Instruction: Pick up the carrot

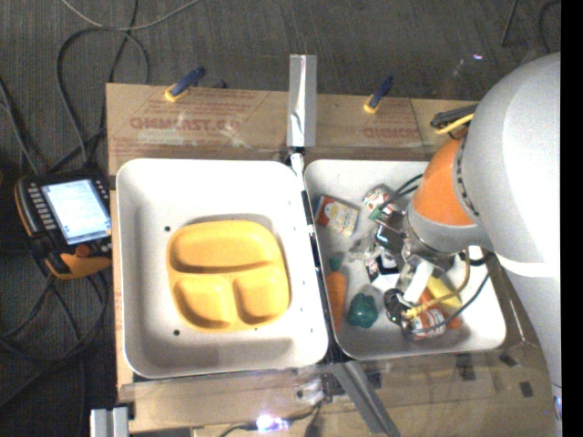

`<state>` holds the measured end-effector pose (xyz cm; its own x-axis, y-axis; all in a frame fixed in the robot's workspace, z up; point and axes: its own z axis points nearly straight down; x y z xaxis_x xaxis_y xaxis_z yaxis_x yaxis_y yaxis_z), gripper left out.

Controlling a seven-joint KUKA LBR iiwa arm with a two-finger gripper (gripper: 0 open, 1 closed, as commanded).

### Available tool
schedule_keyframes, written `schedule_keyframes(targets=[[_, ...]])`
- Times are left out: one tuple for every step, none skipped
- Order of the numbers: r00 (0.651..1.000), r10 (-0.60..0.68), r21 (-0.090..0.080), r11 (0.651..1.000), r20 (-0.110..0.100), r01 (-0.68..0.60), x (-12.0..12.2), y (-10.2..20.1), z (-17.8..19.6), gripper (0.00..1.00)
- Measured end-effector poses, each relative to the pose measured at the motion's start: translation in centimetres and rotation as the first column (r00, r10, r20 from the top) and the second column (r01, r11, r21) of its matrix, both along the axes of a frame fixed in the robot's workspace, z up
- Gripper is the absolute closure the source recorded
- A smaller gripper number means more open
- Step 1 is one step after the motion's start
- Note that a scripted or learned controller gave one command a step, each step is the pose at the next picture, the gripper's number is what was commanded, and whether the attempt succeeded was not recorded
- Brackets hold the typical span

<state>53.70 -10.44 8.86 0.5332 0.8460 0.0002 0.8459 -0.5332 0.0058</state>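
The carrot [336, 297] is a small orange piece with a green top, lying along the left wall of the right bin [410, 344]. My gripper [393, 260] hangs over the middle of that bin, to the right of the carrot and apart from it. The wrist and cables hide its tips.
A dark green round item [363, 309] lies just right of the carrot. A red and yellow packet [338, 215] and other small items [428, 319] crowd the right bin. The left bin [137, 244] holds a yellow divided tray [230, 272]. A pendant [68, 209] rests at far left.
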Motion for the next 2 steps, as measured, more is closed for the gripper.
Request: schedule_keyframes(targets=[[1.0, 0.001, -0.002, 1.0, -0.003, -0.001, -0.1, -0.1, 0.9, 1.0], [0.952, 0.307, 0.002, 0.952, -0.01, -0.307, -2.7, -9.4, 9.5, 1.0]])
